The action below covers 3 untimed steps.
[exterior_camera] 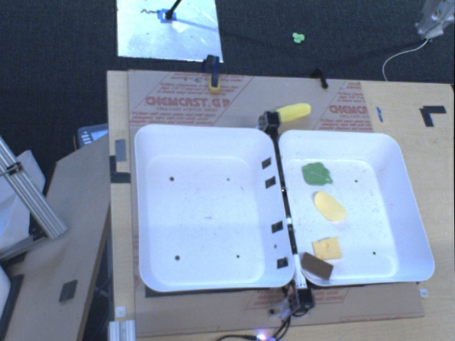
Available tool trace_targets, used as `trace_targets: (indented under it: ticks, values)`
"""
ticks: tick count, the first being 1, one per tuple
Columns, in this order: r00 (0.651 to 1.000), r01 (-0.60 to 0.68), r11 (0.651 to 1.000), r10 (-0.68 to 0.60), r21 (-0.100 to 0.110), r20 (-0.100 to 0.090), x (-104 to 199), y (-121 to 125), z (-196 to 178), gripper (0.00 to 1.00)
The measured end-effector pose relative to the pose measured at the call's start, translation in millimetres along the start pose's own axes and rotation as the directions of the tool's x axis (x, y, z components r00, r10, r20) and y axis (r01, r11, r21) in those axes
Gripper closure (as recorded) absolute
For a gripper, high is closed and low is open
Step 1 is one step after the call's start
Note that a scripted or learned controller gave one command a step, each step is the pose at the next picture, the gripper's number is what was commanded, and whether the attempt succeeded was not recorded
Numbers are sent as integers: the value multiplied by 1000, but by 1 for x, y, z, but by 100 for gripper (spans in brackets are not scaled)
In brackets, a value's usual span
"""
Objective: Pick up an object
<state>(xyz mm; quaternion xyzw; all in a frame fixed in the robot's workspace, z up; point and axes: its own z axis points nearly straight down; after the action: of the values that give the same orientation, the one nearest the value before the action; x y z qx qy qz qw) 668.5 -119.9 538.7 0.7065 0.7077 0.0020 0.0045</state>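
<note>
The right bin (398,190) holds several small objects. A green crumpled piece (316,173) lies near its back left. In front of that rests a pale yellow oval (330,207), then an orange-yellow square (327,248). A brown block (316,266) sits on the bin's front left corner, by the divider. My gripper (434,13) is a pale blurred shape at the top right corner of the camera view, high and far behind the right bin, well away from every object.
The left bin (206,204) stands beside the right one, joined by a row of black clips (274,204). A yellow-handled tool (288,112) lies on the board behind the bins. A shiny plate (168,20) lies on the floor at the back left.
</note>
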Motion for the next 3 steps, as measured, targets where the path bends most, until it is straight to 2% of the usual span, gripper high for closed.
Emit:
trace_targets:
  ticks: [1,2,3]
  values:
    - [1000,9,1000,-9,12,-6,68,0,66,100]
    - [1000,7,1000,-7,1,-5,123,-35,-1,100]
    - [1000,-7,1000,7,9,-1,38,0,35,100]
